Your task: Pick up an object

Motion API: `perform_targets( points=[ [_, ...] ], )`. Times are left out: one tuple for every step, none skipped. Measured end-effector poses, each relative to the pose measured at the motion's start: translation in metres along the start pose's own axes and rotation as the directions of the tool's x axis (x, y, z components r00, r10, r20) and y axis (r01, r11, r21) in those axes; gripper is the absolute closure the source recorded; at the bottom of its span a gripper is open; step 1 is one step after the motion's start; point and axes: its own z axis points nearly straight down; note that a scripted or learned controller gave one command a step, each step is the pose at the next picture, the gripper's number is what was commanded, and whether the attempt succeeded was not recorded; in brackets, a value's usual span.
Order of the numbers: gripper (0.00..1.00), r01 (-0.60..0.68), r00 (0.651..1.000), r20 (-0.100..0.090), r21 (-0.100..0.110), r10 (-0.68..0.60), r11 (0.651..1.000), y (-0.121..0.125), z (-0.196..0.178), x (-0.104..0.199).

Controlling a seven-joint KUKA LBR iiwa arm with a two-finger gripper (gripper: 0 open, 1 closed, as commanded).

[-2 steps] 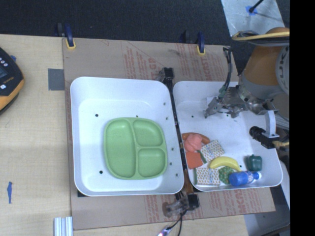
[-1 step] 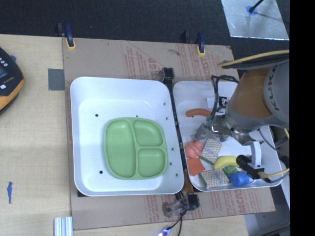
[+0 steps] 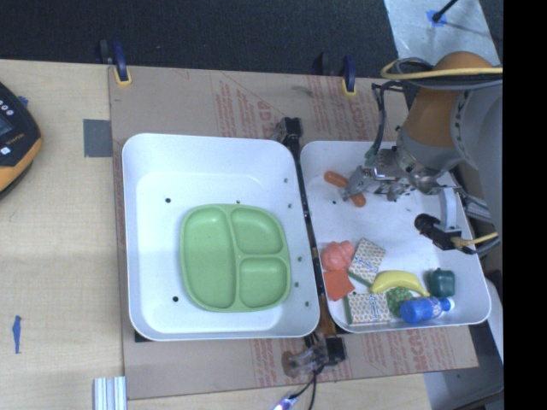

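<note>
Green, a divided plate (image 3: 234, 257) sits alone in the left bin (image 3: 141, 156), well apart from the action; over to the right bin (image 3: 318, 156) and there's the clutter: a pinkish-orange toy (image 3: 336, 254) near its left wall, two patterned packets (image 3: 367, 259) beside it, a banana (image 3: 398, 279) touching them, a blue bottle (image 3: 425, 309) at the near edge, a dark green cup (image 3: 442, 281) just beyond; up at the far end, a small carrot (image 3: 344, 185) lies right under the gripper (image 3: 376, 183); whether the fingers are spread or closed, I can't tell from here; this looks like the approach onto the carrot, nothing lifted yet; next it needs to straddle the carrot squarely, close, then rise
</note>
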Motion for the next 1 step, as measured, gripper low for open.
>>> perform_targets(
  points=[
    [1.0,0.004,1.0,0.0,0.004,-0.004,1.0,-0.0003,-0.0101,-0.0004]
  ],
)
